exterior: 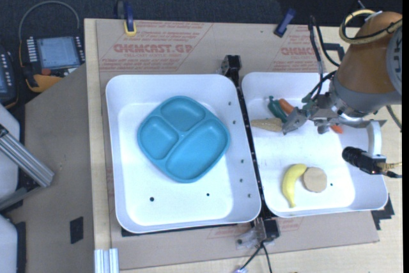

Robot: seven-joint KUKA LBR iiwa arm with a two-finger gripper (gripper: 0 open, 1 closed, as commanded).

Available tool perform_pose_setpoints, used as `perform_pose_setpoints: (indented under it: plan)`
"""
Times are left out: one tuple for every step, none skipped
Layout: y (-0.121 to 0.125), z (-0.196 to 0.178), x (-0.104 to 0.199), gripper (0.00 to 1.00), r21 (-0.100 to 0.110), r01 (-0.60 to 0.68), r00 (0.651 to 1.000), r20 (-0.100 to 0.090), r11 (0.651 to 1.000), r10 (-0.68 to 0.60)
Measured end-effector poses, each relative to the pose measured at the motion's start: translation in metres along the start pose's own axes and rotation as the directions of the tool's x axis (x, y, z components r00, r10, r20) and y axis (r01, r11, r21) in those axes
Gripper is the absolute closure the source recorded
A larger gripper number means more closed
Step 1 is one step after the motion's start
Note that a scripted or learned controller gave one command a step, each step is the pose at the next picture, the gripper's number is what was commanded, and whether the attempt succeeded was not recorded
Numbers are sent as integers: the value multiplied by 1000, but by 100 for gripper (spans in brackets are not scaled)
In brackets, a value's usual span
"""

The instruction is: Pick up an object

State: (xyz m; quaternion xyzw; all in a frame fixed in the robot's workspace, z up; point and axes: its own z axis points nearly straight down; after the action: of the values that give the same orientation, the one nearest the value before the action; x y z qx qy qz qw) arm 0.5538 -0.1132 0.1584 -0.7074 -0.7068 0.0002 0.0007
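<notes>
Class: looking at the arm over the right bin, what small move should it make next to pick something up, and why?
Probably a short descent onto the cone. The gripper sits in the right bin beside the cone's wide end, while the banana and cookie lie nearer the bin's front edge, apart from it. Whether it holds anything cannot be told.

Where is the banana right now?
The banana lies in the right bin, near its front edge, touching a round tan disc on its right.
</notes>
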Motion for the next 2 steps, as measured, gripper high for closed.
perform_pose_setpoints:
  plan:
    - [-9,50,6,0,6,0,1000,-2,1000,0]
    - [-10,75,7,0,3,0,1000,-1,1000,0]
